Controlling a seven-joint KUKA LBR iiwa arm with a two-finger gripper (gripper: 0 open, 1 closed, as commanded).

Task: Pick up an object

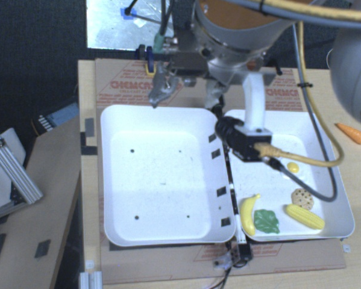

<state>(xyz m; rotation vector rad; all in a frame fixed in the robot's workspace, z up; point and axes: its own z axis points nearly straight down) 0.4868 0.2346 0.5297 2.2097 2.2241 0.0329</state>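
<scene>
Right shallow white plastic bin [325, 143]: yellow plastic banana [247, 214], green leafy toy [266, 221], corn cob [304, 217] clustered at its near edge, ungrasped; gripper [162, 92] above, pincer state indiscernible.

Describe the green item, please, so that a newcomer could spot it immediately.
Look at the right-hand white bin and go to its near edge. The green leafy piece lies there, touching the banana on its left. It is the only green item; its neighbours are yellow or tan.

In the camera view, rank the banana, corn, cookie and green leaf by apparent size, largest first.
1. banana
2. corn, close to the banana in length, so that order is unsure
3. green leaf
4. cookie
All lie together in the right bin.
</scene>
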